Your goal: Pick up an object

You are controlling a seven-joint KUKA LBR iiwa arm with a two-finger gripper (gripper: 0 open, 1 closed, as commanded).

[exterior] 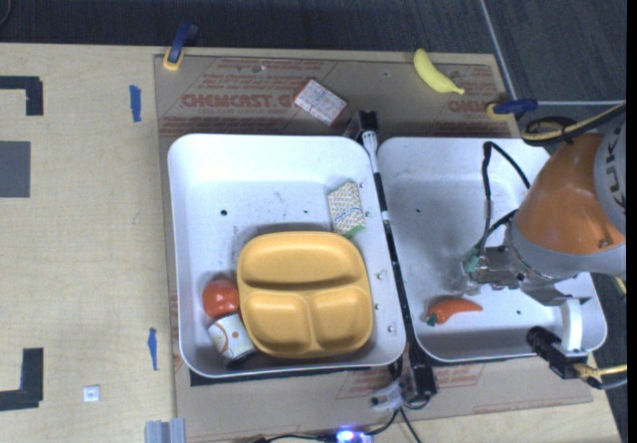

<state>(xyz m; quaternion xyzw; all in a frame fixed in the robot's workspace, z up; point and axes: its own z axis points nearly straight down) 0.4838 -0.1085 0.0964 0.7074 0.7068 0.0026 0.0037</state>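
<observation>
**Arm low over the right bin, orange piece just beside it**

You see the grey arm with its orange band reach in from the right, and its gripper [480, 270] hangs low over the floor of the right bin [438, 172]. The wrist blocks the tips from above, so you cannot tell whether the fingers are open or closed, and nothing shows between them.

Just below and slightly left of the fingers lies a small orange-red carrot-shaped object [453, 310], flat on the bin floor near the front wall. It sits close to the gripper, but you cannot tell whether the two touch.

Well to the left of the fingers, across the divide between the two bins, the left bin [199, 182] carries a large yellow divided tray [304, 290]. A red-orange ball [220, 298] and a small white can with an orange mark [230, 335] crowd against the tray's left edge. A small patterned packet [345, 206] rests by the tray's far corner, against the bin's right wall.

Beyond the bins, up and away from the fingers, a yellow banana [436, 73] and a small patterned box [318, 102] lie on the brown board on the counter [80, 232].
</observation>
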